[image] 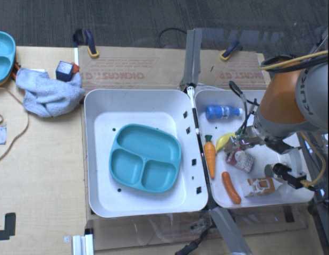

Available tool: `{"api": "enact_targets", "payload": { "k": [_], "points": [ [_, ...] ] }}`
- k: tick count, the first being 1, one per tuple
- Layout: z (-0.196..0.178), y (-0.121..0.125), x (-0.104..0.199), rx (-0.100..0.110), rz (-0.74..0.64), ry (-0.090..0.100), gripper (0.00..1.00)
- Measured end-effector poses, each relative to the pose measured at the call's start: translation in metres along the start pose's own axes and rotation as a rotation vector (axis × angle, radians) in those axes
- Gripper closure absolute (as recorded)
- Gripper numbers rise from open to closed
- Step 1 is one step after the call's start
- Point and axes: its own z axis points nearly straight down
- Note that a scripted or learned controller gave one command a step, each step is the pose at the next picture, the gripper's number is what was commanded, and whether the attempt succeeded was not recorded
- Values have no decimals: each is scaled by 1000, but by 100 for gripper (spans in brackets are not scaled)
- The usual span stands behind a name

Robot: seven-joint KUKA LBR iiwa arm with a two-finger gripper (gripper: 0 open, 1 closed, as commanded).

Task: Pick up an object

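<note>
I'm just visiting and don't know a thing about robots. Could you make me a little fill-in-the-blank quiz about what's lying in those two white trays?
1. The divided plate in the left bin is coloured ____.
2. The blue bottle lies in the ____ bin.
3. The vegetable with a green top beside the right bin's left wall is a ____.
4. The end effector hovers over the ____ bin.

Missing words: blue; right; carrot; right

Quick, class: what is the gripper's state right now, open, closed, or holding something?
Gripper: cannot be told. It sits low in the right bin, among the yellow banana and a small packet.
</note>
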Motion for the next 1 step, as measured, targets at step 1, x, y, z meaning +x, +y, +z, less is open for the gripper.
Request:
{"api": "enact_targets", "payload": {
  "k": [1],
  "points": [
    [-121,30,26,-1,-75,-1,100]
  ]
}}
